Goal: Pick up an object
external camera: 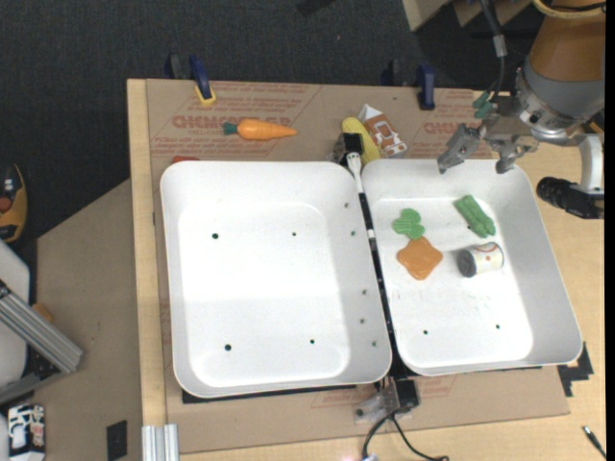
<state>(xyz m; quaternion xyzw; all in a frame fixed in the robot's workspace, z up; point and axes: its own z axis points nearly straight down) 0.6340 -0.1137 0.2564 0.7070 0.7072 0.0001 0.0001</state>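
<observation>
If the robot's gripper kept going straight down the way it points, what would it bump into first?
Probably the bare floor of the right bin near its far edge. The gripper hangs open there, and the green block lies a little nearer the camera; depth is hard to judge from one view.

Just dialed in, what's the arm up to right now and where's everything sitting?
The gripper hangs open above the far edge of the right bin, with nothing between its fingers. In that bin lie four things: a green leafy piece, a green oblong piece, an orange piece and a small grey and white cylinder. No pick has happened yet. A toy carrot lies on the board beyond the left bin.
</observation>
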